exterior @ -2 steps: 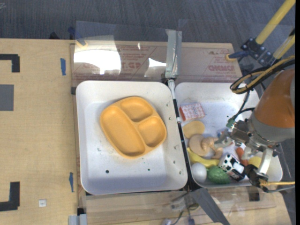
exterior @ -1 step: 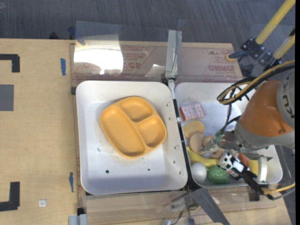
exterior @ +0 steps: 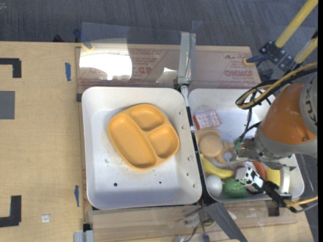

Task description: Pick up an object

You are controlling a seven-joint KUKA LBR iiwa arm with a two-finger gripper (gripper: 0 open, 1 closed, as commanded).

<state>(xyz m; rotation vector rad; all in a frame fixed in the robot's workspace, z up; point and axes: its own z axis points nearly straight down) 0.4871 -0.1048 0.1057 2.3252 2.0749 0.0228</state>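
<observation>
Several toys crowd the right bin (exterior: 298, 188) beside our gripper (exterior: 242, 158); we cannot tell its fingers' state, and might knock the banana (exterior: 218, 170) aside.

two shallow white bins sat side by side, the left bin (exterior: 96, 135) and the right bin (exterior: 229, 117). the left one held one orange divided plate (exterior: 143, 135). the right one held one small red-patterned packet (exterior: 207, 119), one tan round piece (exterior: 211, 145), one yellow banana (exterior: 217, 169), one white egg (exterior: 214, 185), one green item (exterior: 234, 188) and one black-and-white toy (exterior: 248, 176); others there were hidden by the arm.
</observation>
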